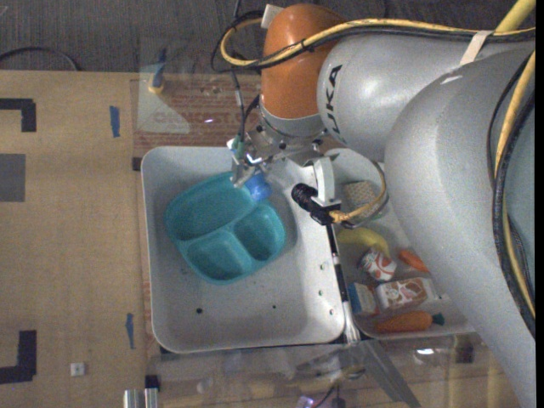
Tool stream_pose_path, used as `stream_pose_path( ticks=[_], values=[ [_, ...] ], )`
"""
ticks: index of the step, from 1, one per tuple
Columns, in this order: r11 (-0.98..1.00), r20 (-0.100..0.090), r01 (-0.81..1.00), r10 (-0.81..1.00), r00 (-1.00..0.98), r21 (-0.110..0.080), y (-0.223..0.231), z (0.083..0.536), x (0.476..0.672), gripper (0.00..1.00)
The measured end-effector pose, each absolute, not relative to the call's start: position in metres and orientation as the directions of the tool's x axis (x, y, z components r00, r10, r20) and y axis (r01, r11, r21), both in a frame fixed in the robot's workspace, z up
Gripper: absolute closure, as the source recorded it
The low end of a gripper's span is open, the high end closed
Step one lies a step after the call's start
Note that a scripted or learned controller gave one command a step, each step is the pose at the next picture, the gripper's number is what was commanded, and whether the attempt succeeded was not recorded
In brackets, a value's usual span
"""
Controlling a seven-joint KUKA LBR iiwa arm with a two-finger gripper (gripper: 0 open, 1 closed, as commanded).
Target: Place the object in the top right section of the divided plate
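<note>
Directly above the teal divided plate, a small blue object is seen at the plate's upper right rim, just below the gripper. Whether the object is pinched cannot be told from this angle. The plate is set in the left white bin, its three compartments bare. The letters "KU" are legible in black on the grey arm beneath its orange band. In the right bin, a banana, a carrot, a small carton and a red-and-white can are gathered; their labels cannot be read.
</note>
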State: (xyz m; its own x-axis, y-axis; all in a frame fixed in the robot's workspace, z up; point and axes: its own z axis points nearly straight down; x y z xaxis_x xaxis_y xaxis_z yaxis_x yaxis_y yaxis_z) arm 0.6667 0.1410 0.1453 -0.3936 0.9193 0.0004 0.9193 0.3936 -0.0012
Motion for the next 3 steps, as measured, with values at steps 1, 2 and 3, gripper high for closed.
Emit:
stream_pose_path(
  ticks=[1, 2, 3],
  values=[
    [0.449, 0.001, 0.894, 0.894, -0.449, -0.002, 0.179, 0.158, 0.630, 1.00],
    [0.478, 0.001, 0.878, 0.878, -0.478, -0.002, 0.166, 0.137, 0.625, 1.00],
    [0.654, 0.000, 0.757, 0.757, -0.654, 0.001, 0.127, 0.127, 0.631, 1.00]
  ],
)
